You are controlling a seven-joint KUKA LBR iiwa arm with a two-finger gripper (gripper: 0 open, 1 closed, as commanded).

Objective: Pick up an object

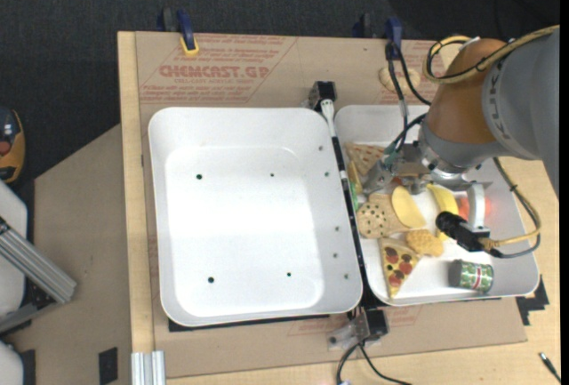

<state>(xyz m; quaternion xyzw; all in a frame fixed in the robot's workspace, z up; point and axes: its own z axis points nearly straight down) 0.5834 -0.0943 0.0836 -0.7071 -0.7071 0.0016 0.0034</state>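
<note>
The tool (404,177) is low over the right bin (511,281), hanging below the grey wrist and its orange band, right in the heap of toy food. From above, the wrist covers much of it, so I cannot tell how wide it stands or whether anything is caught in it.

Closest to the tool, just below and touching the cluster, is a pale yellow oval piece (408,208); its long axis runs roughly up and down the view. Just left of that lies a round cookie (371,218) with dark chips. Further left and above the tool, against the bin's left wall, sits a tan cracker-like piece (363,163). To the tool's right is a yellow banana-shaped piece (442,198), partly hidden by a black fitting. Farther below lie a waffle-textured bit (424,241), a pizza slice (397,264) pointing away from the tool, and a green can (470,276) on its side near the corner.

The left bin (178,143) lies well apart to the tool's left.

I judge the yellow oval the likeliest target, being almost directly beneath, needing little sideways travel.
</note>
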